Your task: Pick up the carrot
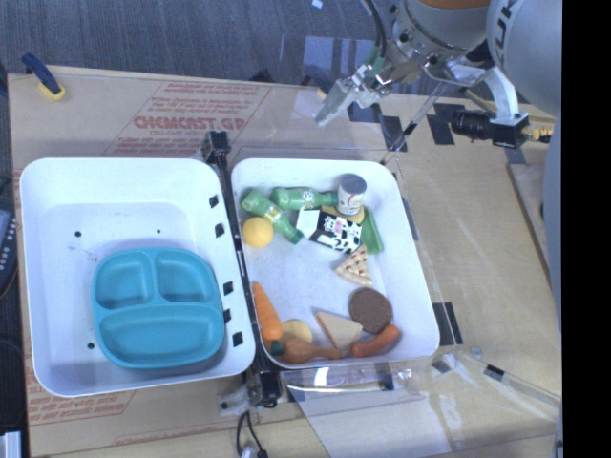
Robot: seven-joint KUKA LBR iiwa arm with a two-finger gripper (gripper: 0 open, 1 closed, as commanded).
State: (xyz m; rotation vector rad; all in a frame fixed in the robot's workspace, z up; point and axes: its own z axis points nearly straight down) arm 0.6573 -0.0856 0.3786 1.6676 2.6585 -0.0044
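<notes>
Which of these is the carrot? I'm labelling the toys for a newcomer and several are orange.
Start at the right bin, the one full of toy food. Follow its left wall towards the near corner: the carrot lies along it, a slim orange taper. Beside it sits a rounder yellow piece, and the sausage by the brown cookie is redder and blunt-ended.

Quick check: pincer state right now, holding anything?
Pincer: open, holding nothing, above the bench behind the right bin; carrot lies in that bin.
</notes>
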